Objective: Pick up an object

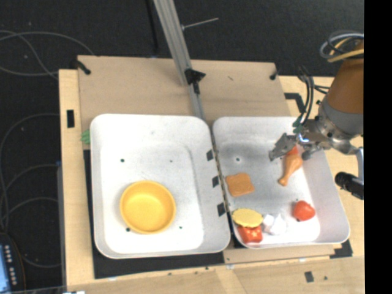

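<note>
An orange toy drumstick (290, 166) lies slanted in the right bin (257, 133), thick end up and thin end pointing down-left. My gripper (297, 148) is right over the thick end. Its grey fingers (279, 148) are spread to either side of the drumstick and open, and I see a gap between them and the toy. A tan toast slice (239, 184) lies left of the drumstick. A red tomato-like piece (304, 211) sits lower right. A yellow and red toy (248, 222) and a small white piece (277, 225) rest at the bin's front edge.
The left bin (153, 139) holds a yellow bowl (147, 206) at its front left. A slanted metal post (177, 41) rises behind the divider between the bins. The arm's orange band (349, 90) stands over the right bin's far right corner.
</note>
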`<state>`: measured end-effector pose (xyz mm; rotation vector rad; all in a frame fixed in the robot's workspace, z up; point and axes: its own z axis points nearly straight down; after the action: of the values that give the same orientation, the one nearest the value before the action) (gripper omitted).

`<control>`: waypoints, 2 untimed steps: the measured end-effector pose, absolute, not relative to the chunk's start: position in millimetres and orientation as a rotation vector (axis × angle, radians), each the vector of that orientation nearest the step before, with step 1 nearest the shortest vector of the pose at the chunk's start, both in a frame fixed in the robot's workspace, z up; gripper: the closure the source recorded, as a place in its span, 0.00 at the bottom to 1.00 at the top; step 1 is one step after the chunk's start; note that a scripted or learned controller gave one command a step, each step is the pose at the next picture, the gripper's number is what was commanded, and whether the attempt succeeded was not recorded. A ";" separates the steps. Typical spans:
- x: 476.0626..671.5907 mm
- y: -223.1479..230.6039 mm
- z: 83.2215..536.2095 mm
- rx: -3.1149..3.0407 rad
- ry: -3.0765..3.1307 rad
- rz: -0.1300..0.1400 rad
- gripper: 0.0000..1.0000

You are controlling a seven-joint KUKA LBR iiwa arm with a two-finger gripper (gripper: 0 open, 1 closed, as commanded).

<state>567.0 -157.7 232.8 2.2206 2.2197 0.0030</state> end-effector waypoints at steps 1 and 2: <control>567.0 -157.9 232.8 2.221 2.219 0.003 0.00; 560.6 -166.0 174.2 2.224 2.222 -0.007 0.00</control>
<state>560.6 -166.0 174.2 2.2243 2.2219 -0.0070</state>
